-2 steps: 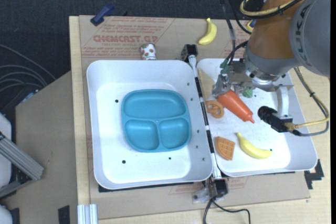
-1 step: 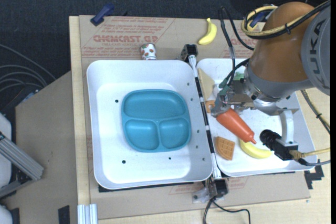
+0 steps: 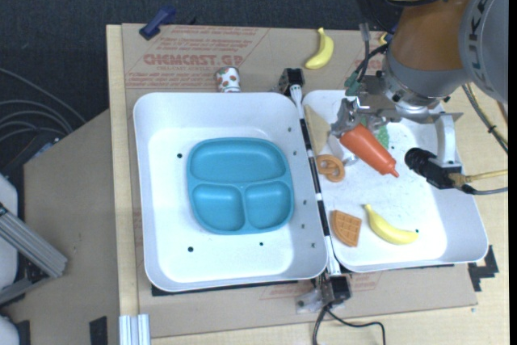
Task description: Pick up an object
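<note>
Cardboard-brown bench surface (image 3: 202, 61) is lying under both bins, printed with red lettering along its far edge, and a small blue clip-like piece (image 3: 157, 23) is sitting at its far left corner. Just beyond the left bin's far rim a small white figure with red spots (image 3: 229, 79) is standing on the cardboard. Inside the shallow white left bin (image 3: 157, 174) a light blue plastic plate with three compartments (image 3: 240, 183) is lying flat near the middle. Further right, on the cardboard beyond the bins, a yellow toy banana (image 3: 321, 51) is resting. In the shallow white right bin (image 3: 456, 222), close to its left wall, a tan pretzel-shaped toy (image 3: 330, 166) is lying, and nearer the front a brown waffle-patterned toy piece (image 3: 346, 228) is sitting just beside a second yellow toy banana (image 3: 389, 228). An orange toy carrot with a green top (image 3: 369, 148) is lying at a slant in the far half of this bin, directly under the grey two-finger gripper (image 3: 361, 119), which is hanging over the carrot's thick end; whether it is gripping the carrot cannot be told. A black cylindrical part (image 3: 428, 166) is showing to the carrot's right.
</note>
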Controlling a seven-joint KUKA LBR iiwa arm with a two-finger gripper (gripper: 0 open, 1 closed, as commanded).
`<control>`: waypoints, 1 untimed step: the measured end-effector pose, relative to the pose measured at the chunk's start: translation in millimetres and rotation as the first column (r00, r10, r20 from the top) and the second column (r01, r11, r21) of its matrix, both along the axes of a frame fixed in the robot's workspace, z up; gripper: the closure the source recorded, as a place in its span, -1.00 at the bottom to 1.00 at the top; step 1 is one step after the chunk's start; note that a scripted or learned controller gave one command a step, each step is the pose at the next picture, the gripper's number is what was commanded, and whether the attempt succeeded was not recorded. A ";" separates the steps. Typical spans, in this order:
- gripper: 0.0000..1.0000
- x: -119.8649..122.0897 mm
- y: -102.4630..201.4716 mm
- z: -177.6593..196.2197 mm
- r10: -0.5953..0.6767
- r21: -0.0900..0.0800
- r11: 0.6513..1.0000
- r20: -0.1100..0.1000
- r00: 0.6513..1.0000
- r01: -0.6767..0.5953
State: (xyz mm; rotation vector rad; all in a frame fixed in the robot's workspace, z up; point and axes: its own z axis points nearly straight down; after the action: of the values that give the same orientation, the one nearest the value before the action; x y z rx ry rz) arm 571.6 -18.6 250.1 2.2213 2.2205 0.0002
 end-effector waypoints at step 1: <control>1.00 -54.4 30.2 -38.1 0.001 0.001 1.000 -0.005 1.000 -0.001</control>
State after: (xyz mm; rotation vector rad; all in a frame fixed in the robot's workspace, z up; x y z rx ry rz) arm 517.2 11.6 212.1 2.2231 2.2245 -0.0039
